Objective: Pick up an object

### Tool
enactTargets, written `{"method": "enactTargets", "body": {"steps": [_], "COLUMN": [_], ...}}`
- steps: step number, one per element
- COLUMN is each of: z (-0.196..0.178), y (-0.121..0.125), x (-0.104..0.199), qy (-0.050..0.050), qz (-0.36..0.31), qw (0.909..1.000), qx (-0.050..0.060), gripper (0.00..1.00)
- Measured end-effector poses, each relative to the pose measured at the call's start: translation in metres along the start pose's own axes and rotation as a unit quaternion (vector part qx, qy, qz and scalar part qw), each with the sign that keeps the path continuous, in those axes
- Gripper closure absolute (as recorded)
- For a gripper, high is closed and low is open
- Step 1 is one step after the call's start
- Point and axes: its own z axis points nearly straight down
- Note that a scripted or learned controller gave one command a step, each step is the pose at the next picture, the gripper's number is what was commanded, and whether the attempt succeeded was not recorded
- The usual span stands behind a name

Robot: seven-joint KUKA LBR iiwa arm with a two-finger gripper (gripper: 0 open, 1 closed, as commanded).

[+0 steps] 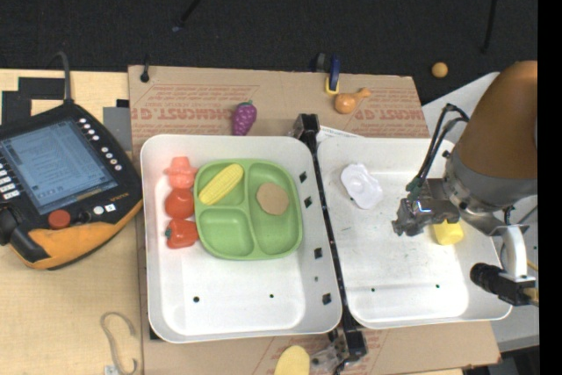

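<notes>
Hand (pixel 411 219) of mine hangs low in the right white bin (pixel 386 303), just beside a small yellow block (pixel 449 232). I cannot tell if my hand is spread or pressed together. Nothing sits in my hand, so I think the pick is not done yet. I need to grab the block and lift it. It looks bright, chunky and hard, resting on the bin floor. A crumpled white thing (pixel 361 186) lies near too.
</notes>
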Motion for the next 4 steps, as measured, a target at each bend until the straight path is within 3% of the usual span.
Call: {"method": "enactTargets", "body": {"steps": [1,2,3,4], "z": [0.018,0.000,0.018,0.012], "y": [-0.012,-0.009,-0.003,-0.019], "x": [0.021,0.032,0.027,0.024], "qy": [-0.001,-0.001,-0.001,-0.001], "qz": [0.002,0.002,0.002,0.002], "qw": [1.0000,1.0000,1.0000,1.0000], "qx": [0.001,-0.001,0.001,0.000], "gripper": [1.00,1.00,1.00,1.00]}}
